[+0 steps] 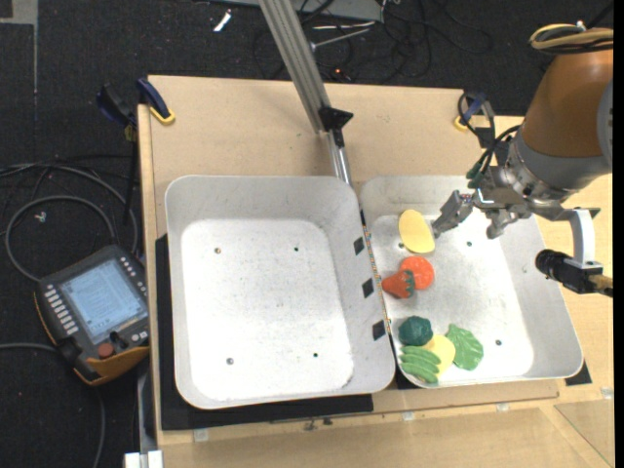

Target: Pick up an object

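Gripper (pixel 476 214) seen spread open above right bin (pixel 546 305), nothing held, yellow piece (pixel 415 230) just beside left fingertip, red-orange toy (pixel 409 276) below, green items (pixel 439 347) clustered at front.

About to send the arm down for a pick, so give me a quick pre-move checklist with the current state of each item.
1. Gripper open, nothing between fingers: ok.
2. Gripper above the right bin: ok.
3. Nearest target, the yellow piece, lying apart from the others: ok.
4. Gripper directly over that piece: not ok, it sits to the right.
5. Red and orange piece clear of the bin wall: cannot tell.
6. Green cluster separable: not ok, pieces touch.
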`<state>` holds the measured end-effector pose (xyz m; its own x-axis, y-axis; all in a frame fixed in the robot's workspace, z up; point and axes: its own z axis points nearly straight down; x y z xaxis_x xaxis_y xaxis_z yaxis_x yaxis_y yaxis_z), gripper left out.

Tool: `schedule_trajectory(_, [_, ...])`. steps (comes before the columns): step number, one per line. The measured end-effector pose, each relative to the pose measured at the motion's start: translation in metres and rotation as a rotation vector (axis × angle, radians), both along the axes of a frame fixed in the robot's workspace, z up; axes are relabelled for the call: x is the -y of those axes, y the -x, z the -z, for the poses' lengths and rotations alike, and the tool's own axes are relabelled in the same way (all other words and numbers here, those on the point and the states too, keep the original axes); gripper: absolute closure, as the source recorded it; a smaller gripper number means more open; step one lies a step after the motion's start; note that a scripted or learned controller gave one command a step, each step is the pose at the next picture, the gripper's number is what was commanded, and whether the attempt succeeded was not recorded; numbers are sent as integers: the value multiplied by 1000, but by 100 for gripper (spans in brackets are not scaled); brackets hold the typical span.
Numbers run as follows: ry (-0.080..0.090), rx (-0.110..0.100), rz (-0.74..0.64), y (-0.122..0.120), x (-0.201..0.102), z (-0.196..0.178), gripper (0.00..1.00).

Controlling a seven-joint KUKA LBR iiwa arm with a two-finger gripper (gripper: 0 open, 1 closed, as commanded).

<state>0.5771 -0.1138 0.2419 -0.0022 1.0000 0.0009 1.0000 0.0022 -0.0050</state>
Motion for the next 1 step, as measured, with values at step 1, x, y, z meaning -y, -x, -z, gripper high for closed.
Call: schedule_trajectory(1, [1,5,2,-1,0,-3,0])
